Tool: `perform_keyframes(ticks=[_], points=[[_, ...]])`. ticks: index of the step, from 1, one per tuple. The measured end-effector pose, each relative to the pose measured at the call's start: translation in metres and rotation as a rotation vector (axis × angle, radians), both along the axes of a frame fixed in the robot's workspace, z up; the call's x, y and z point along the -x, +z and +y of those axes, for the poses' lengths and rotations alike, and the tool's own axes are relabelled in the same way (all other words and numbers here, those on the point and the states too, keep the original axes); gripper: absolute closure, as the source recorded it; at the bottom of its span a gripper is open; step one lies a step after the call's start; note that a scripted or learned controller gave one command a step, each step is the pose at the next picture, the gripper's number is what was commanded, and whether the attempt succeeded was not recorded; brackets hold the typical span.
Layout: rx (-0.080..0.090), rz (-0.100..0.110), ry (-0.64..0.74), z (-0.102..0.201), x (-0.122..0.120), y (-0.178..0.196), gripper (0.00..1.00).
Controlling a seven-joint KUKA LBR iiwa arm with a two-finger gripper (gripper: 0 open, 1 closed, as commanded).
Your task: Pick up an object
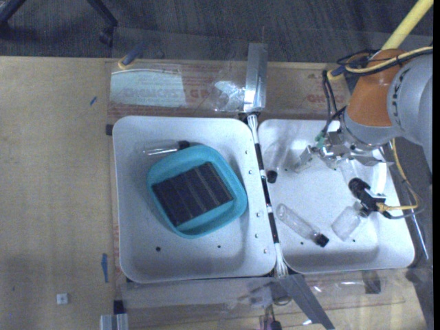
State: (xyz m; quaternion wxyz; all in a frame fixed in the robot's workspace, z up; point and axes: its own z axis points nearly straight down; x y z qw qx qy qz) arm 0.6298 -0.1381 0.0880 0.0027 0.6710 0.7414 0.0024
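Tan worktop (48, 184) on dark carpet (206, 12); arm (385, 102) over right bin (392, 249), jaws state cannot tell; clear vials (300, 224) lie there; teal tray (197, 190) fills left bin (134, 253).

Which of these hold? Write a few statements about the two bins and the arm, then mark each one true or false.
1. The teal dish with the dark ribbed insert sits in the left bin. True.
2. A clear tube with a black cap lies in the right bin. True.
3. The gripper hangs over the left bin. False: it is over the upper part of the right bin.
4. The teal dish lies upside down on the wooden bench. False: it rests inside the left bin, open side up.
5. A clear tube lies just behind the teal dish in the left bin. True.
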Motion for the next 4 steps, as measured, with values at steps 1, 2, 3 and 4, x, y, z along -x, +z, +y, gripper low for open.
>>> perform_keyframes(ticks=[1, 2, 3, 4], points=[[0.000, 0.000, 0.000, 0.000, 0.000, 0.000, 0.00], [-0.001, 0.000, 0.039, 0.044, 0.034, 0.001, 0.00], [0.002, 0.005, 0.090, 0.075, -0.031, 0.097, 0.00], [0.000, 0.006, 0.021, 0.035, 0.020, 0.004, 0.00]])
